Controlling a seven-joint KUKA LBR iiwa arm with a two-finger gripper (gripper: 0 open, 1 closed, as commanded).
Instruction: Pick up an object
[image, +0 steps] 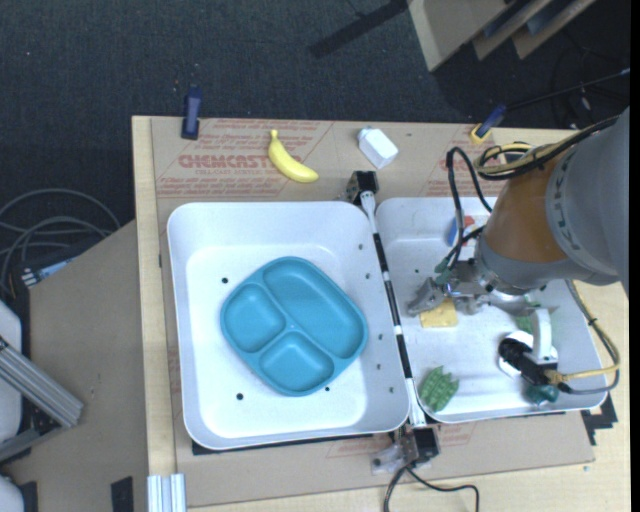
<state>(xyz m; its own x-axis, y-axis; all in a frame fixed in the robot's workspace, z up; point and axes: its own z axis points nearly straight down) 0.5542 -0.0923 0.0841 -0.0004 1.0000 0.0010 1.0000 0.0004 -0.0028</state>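
The robot's gripper (437, 293) is down low in the right bin (480, 370), the one on the side the arm comes in from. It sits just above a small yellow piece (438, 318) that lies on the bin floor, close to the wall between the two bins. I cannot tell if the gripper is open or closed, and I cannot see anything held in it. A little green thing (437, 387) lies near the front of the same bin, apart from the yellow piece. The left bin (200, 240) holds a big blue plate (290, 325). I think the robot is going for the yellow piece. That could go wrong. The piece looks small and flat, so the gripper may close on air or push it away. It may slide to the wall and be hard to reach. If the gripper goes too far sideways, it may bump that wall.
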